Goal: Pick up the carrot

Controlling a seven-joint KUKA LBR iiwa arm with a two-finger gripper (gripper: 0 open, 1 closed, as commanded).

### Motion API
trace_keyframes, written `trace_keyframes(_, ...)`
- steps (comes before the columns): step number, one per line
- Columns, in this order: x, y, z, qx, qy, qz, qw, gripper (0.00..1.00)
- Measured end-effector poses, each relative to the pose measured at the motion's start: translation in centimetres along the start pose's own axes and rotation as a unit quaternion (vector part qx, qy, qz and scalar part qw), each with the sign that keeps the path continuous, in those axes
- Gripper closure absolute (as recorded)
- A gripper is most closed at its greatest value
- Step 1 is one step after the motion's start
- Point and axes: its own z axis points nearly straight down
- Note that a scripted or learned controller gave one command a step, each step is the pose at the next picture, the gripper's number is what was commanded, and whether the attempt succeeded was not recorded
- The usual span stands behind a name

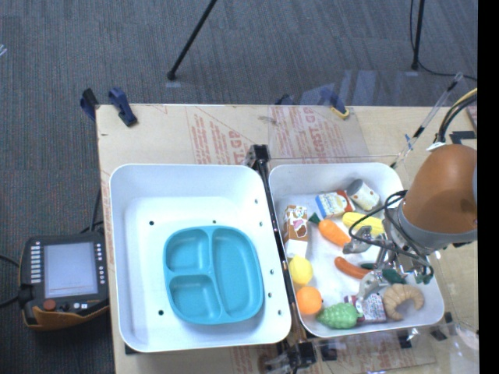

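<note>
Near R bin's middle, carrot (334, 232) lies (hand (374, 262) just beside).

The end effector (380, 262) covers part of the right bin (308, 175); its finger state is unclear.

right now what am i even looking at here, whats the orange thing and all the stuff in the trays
One camera looks down at a slant on a bench with two shallow white bins. The orange-banded shape is a robot arm reaching in from the right; its end effector hangs over the right bin. That bin holds toy food: a carrot, a lemon, an orange, a croissant and small cartons. The left bin holds a blue divided plate. I cannot see anything held.
</note>
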Motion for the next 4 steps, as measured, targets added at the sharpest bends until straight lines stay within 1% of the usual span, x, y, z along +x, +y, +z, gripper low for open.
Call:
trace_keyframes(1, -2.6, 1.9, 1.1, 0.0, 0.003, 0.179, 0.9839, 0.0)
trace_keyframes(2, -11.3, 0.7, 1.0, 0.002, 0.002, 0.427, 0.9043, 0.0)
trace_keyframes(3, -11.8, 6.5, 1.0, 0.01, -0.001, 0.465, 0.8854, 0.0)
trace_keyframes(4, -12.5, 6.9, 0.9, 0.007, -0.002, 0.596, 0.8028, 0.0)
